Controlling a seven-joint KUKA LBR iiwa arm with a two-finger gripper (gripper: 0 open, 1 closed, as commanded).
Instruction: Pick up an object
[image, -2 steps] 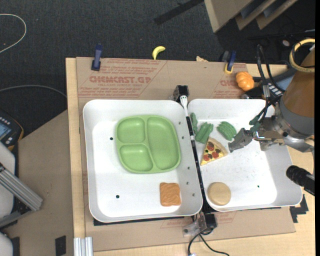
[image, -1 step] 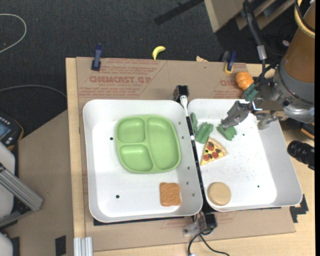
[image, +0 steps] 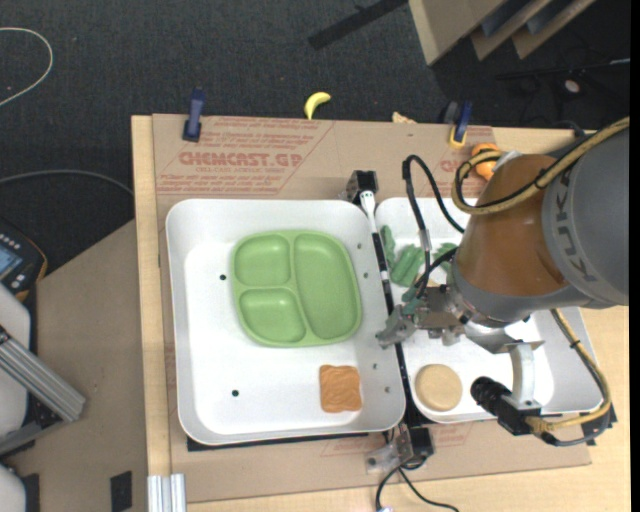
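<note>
a round tan cookie (image: 438, 387) lies at the right bin's (image: 575, 375) near edge, just below the hand (image: 418, 318); whether the hand grips anything cannot be told. a green item (image: 406, 264) sits above. the cardboard-covered counter (image: 240, 160) reads "chemcast".

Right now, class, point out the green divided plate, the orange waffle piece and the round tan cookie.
Green divided plate (image: 297, 288), camera view, middle ridge.
Orange waffle piece (image: 340, 388), camera view, centre.
Round tan cookie (image: 438, 386), camera view, top face.
</note>
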